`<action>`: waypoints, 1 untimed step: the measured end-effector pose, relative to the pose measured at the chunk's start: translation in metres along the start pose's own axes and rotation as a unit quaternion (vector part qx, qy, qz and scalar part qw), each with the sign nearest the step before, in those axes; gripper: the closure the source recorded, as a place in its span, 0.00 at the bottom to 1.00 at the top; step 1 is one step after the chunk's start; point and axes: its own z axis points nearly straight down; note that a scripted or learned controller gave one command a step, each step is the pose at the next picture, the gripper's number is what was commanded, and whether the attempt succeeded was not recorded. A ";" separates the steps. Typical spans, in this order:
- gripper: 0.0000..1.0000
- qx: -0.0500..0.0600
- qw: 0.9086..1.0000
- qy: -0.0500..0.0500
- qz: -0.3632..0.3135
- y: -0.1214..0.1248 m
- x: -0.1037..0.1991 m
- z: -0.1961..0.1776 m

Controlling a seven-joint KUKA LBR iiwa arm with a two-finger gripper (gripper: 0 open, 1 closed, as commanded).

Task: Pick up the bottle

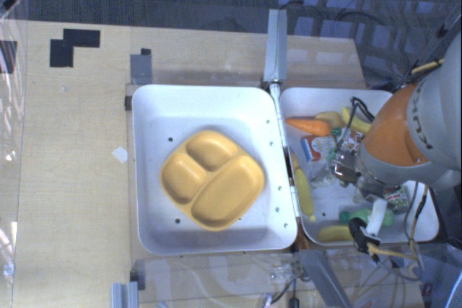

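Note:
A small green bottle (359,216) with a white part at its right end lies on its side near the front edge of the right bin (430,226). My gripper (345,168) hangs over the middle of that bin, a little behind and to the left of the bottle, among the clutter. The grey arm with its orange band (393,132) reaches in from the right and covers the bin's right half. Nothing shows as lifted out of the bin.
The right bin also holds an orange carrot (308,126), a long yellow piece (304,192) along its left wall, another yellow piece (333,233) at the front and a small printed packet (312,148). A yellow divided plate (211,178) lies in the left bin (151,112).

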 end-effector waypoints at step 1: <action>0.00 0.000 0.958 0.001 0.288 0.005 -0.029 0.000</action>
